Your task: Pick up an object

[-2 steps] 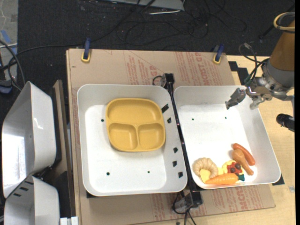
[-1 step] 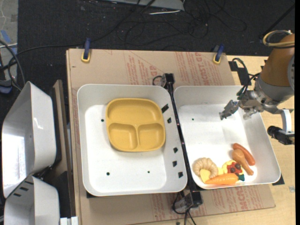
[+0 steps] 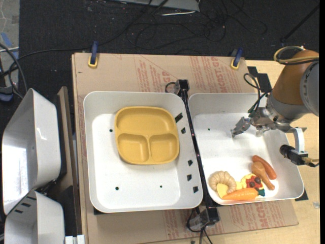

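Toy food [image 3: 244, 184] heaped in right bin's [image 3: 218, 131] near corner, arm reaching from right, claw [image 3: 238, 130] low, fingers' state unclear

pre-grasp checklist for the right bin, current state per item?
1. Targets present: ok. Toy foods are clustered in the right bin's near corner.
2. Gripper over target: not ok. It sits above bare bin floor, away from the cluster.
3. Gripper carrying nothing: ok, nothing shows at its tip.
4. Finger state: cannot tell.
5. Items separated enough for a clean single pick: not ok, they touch and overlap.
6. Yellow plate out of the way: ok, it lies in the left bin.
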### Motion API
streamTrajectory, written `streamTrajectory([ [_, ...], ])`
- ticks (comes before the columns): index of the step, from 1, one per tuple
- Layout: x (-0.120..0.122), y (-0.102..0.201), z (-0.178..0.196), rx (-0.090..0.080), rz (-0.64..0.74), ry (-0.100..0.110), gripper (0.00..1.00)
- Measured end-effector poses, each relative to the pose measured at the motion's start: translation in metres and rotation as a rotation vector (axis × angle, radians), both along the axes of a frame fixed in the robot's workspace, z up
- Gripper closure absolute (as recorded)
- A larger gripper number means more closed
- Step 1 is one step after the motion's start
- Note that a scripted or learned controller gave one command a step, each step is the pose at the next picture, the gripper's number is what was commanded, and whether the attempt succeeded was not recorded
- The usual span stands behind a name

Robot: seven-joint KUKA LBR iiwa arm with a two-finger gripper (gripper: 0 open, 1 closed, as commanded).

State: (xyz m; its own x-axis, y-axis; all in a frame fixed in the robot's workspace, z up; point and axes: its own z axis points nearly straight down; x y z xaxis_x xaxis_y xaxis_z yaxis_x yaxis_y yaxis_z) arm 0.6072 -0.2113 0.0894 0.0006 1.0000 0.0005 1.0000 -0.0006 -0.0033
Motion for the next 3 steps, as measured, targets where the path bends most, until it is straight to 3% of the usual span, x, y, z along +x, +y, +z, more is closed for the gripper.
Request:
streamTrajectory([
  [1, 0.002, 0.0, 0.014, -0.002, 0.001, -0.005, 1.0],
  [3, 0.0, 0.0, 0.115, -0.002, 0.002, -0.008, 1.0],
])
